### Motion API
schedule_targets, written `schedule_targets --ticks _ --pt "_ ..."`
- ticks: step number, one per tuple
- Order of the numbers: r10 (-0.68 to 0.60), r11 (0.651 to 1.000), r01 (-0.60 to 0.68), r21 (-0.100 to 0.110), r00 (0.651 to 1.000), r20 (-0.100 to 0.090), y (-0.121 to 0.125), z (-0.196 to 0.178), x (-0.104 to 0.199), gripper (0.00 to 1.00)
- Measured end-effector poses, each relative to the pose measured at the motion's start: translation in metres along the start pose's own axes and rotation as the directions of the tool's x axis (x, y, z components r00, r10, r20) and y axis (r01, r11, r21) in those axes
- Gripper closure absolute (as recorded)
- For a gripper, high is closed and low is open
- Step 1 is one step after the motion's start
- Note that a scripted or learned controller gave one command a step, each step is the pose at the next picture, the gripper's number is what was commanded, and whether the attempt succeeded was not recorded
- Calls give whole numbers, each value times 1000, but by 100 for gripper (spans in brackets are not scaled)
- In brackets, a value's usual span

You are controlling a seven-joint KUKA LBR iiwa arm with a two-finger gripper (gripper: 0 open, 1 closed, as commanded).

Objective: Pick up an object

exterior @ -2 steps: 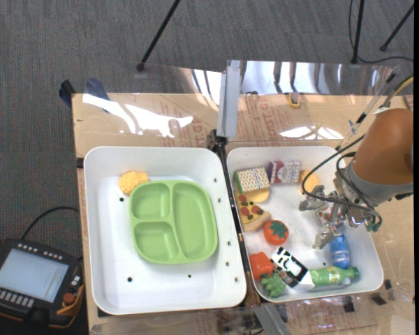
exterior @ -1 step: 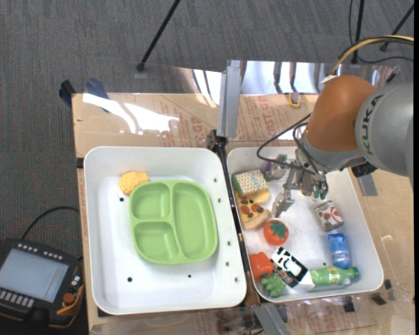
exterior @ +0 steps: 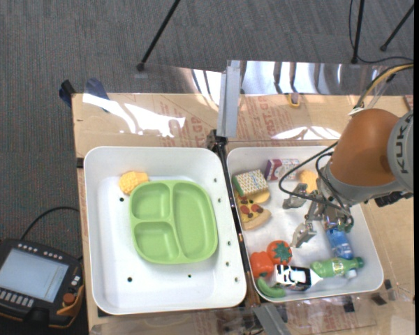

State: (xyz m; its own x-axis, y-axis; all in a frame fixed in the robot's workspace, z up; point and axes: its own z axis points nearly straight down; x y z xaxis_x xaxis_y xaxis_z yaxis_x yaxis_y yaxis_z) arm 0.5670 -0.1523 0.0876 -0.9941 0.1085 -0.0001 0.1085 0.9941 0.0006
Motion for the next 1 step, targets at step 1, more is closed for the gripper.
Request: schedule_targets --ticks 1 --pt "-26 1000 26 7 999 33 43 -8 66 0"
